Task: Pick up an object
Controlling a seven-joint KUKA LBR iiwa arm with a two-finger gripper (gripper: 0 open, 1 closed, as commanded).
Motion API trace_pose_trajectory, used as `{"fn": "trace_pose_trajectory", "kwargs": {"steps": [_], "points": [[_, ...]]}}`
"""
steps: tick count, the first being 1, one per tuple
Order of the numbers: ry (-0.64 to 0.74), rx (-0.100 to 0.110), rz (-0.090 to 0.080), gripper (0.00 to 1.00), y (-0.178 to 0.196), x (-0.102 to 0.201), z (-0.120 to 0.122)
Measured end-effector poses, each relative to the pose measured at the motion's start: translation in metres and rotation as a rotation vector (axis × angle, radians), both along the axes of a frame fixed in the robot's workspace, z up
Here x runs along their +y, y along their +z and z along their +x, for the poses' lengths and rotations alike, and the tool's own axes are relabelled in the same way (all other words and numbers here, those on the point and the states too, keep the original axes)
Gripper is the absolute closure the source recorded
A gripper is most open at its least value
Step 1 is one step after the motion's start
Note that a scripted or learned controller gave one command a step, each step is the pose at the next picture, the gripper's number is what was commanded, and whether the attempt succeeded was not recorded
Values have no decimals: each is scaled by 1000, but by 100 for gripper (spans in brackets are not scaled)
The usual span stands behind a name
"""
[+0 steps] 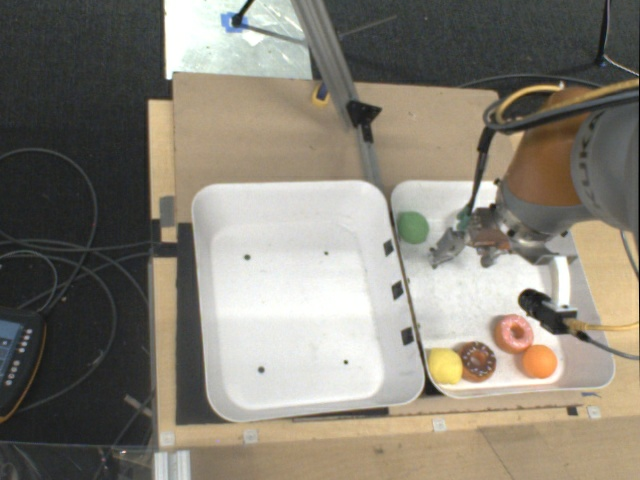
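- Objects for picking all lay in the right bin [590, 363]: five small things, none between the gripper's fingers.
- Bench [260, 128], a tan board, carried both bins; a grey pole [330, 48] crossed it at a slant from the top, ending at a black clamp near the bins' far edge.
- Left bin [290, 298], white and shallow, was the bigger of the two in view, with four small dark dots on its floor and black clips along the rim it shared with its neighbour.
- Right bin touched the left one along that rim and held all the things.
- Arm [570, 163] reached in from the right, its orange band above the wrist, and hung over the far part of the right bin.
- Gripper [447, 251] pointed toward the left, low over the bin floor, just beside the green ball; whether its fingers were spread or closed I could not tell.
- Pink doughnut [513, 333] lay near the right bin's near edge, above and between the brown doughnut and the orange.
- Brown doughnut [477, 361] sat touching the lemon on its left.
- Lemon [445, 366] rested in the near left corner of the right bin.
- Orange [540, 361] lay just right of the brown doughnut.
- Green ball [413, 227] sat in the far left corner of the right bin, well apart from the other four.
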State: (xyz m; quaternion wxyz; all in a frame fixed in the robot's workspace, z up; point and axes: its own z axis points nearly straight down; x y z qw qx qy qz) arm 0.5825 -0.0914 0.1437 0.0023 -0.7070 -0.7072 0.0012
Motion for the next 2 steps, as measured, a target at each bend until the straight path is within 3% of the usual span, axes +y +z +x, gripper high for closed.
{"fn": "trace_pose_trajectory", "kwargs": {"steps": [1,2], "points": [[0,-7,-1,100,14,-1,2],[2,-11,-2,100,64,-2,-6]]}}
